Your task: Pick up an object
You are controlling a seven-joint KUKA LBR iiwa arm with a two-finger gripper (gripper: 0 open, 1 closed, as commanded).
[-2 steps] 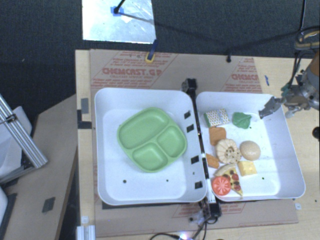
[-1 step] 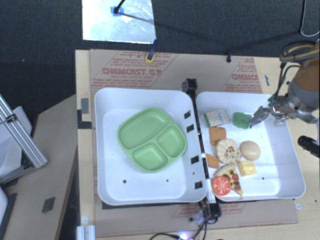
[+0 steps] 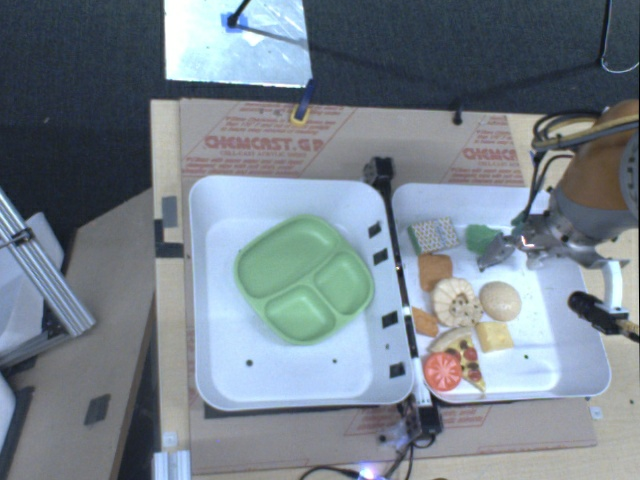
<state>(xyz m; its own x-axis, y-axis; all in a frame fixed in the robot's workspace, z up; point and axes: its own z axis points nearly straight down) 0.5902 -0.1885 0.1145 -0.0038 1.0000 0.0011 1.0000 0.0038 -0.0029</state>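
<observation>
Overhead, the arm [image 3: 600, 183] reaches in from the right, its gripper [image 3: 497, 254] low over the right bin [image 3: 570, 363], just beside a green object [image 3: 481, 236]; whether it is open or closed I cannot tell. Nearby lie a cracker [image 3: 435, 269], bread roll [image 3: 500, 300], cheese cube [image 3: 493, 337], tomato [image 3: 442, 370] and pizza slice [image 3: 465, 358]. A green divided plate [image 3: 303, 278] sits in the left bin [image 3: 215, 268].

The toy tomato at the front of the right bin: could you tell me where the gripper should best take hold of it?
Probably from straight above, closing across the widest part of the tomato. It is round and low. The pizza slice touches its right side and the bin's wall stands close on its left, so gripping front to back looks freer.
</observation>
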